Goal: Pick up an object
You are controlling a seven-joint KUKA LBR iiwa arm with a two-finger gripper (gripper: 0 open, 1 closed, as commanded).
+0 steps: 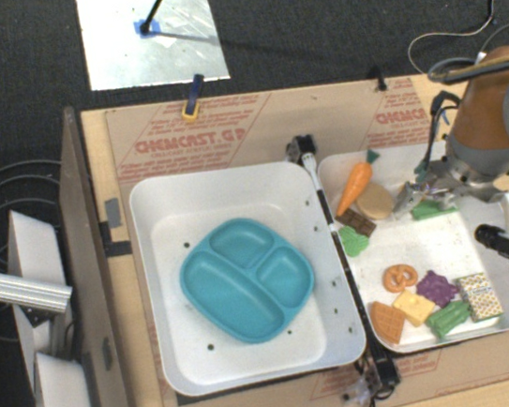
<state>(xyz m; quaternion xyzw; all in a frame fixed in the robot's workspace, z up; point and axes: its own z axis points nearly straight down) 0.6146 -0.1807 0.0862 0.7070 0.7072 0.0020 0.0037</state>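
The pick looks barely begun. The gripper (426, 189) hangs low in the right bin (452, 242), up and to the right of the pretzel (400, 276), and nothing can be seen lifted clear of the bin floor. A small green piece (433, 210) lies just below the gripper, touching it or nearly so, and is the likeliest target (a guess from closeness alone). Every other toy food lies flat and untouched. The carrot (357, 185), a tan round piece (376, 200) and a brown block (360, 222) are up and to the left of the pretzel. The yellow cheese (412, 305), purple grapes (435, 287), a green pickle (450, 316), an orange wedge (388, 320) and a checked cracker (481, 297) sit below and to the right of it. So the grasp, the lift and the proof of a hold are all left to do.

Much is hard to read. The gripper is a tangle of grey metal seen from above, and whether it is spread, closed or pinching the green piece cannot be told. The wrist covers part of that piece, so its shape is unclear. The arm (492, 115) is cut off to the right of the pretzel. Far to the left of the pretzel, a blue plate (247, 279) rests in the left bin (170, 210).
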